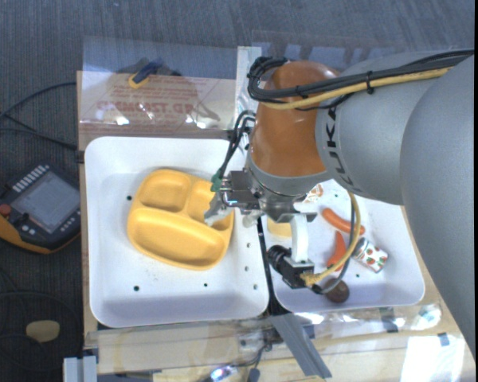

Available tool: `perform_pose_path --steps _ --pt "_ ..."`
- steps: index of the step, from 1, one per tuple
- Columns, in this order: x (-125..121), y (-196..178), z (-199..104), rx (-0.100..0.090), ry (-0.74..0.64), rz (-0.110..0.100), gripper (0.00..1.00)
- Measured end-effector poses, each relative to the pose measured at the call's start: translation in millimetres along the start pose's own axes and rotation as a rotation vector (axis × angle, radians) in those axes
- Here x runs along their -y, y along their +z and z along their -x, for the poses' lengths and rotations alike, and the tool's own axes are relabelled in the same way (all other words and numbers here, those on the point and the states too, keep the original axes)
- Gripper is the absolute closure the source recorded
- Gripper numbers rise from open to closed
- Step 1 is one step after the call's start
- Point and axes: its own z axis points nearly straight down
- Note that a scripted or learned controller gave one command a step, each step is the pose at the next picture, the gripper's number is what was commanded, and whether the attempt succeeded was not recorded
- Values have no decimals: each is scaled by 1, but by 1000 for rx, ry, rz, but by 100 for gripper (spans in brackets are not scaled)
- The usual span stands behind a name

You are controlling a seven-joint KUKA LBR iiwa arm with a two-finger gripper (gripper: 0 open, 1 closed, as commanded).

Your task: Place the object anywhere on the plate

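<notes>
Two bins are sitting side by side, and you are looking at the yellow plate (178, 228) lying in the left bin (111, 293). The arm's wrist is hanging over the divider, hiding the gripper (280, 228), so you cannot tell its state. Loose items, an orange carrot-like piece (338, 218) among them, are lying in the right bin (398, 289), at three o'clock from the wrist. You are risking an empty transfer if nothing is held.
</notes>
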Motion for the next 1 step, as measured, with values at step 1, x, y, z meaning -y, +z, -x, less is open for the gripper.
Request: perform_pose_path --steps 1 --pt "-53 12 -54 0 -2 2 100"
